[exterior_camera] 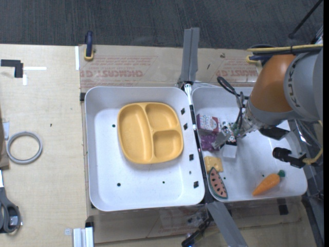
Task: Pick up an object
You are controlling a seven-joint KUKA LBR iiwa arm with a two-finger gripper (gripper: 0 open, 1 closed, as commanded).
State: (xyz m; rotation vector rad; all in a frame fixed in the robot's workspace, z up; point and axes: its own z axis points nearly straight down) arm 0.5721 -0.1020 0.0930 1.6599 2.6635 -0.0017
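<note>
Hovering end effector | grip unclear | over crinkled purple packet | glossy orange carrot apart

Dark grey carpeted floor is running across the top of the view. A pale wood-grain counter is filling the left side, with a brown cardboard sheet lying along its far edge. A blue-handled clamp is gripping that sheet's corner. A grey tape roll is lying on the counter at left. Light is falling evenly, without hard shadows.
</note>
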